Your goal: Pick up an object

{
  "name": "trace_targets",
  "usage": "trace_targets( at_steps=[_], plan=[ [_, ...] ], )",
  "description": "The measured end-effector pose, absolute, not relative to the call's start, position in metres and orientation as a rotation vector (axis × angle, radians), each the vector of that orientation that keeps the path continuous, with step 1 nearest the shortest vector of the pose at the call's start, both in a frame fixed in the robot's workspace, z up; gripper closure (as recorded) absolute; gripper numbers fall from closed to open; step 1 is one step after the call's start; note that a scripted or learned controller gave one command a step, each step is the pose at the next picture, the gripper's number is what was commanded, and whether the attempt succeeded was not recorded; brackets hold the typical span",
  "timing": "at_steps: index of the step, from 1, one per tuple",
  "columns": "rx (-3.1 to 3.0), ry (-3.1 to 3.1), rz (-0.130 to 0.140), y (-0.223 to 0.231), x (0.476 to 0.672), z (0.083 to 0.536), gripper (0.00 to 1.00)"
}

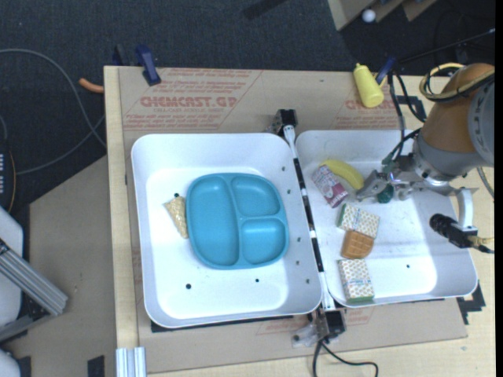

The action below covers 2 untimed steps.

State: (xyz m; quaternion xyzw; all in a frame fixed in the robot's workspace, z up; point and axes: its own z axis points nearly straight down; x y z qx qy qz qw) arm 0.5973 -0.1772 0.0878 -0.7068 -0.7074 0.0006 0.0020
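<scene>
Reading "CHEMCAST GP", red print marks the board [189, 100] far left of the gripper [383, 185], whose finger spread I cannot tell; a banana [346, 173] lies just left.

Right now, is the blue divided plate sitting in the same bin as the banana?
No, the blue divided plate lies in the left bin, while the banana lies in the right bin.

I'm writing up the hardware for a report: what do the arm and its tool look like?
The arm is a thick rounded grey body with a broad orange band above the wrist. Black cables loop beside it near the bench's back edge. The tool is small and metallic grey with a teal-green spot at its tip, mounted under a silvery wrist flange.
</scene>
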Motion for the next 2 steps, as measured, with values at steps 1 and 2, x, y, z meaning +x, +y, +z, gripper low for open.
trace_targets(
  at_steps=[1,2],
  plan=[
    [-2.219,-2.223,-0.003,-0.099,0.644,0.085,0.0],
    [-2.223,-2.228,-0.005,-0.1,0.645,0.096,1.0]
  ],
)
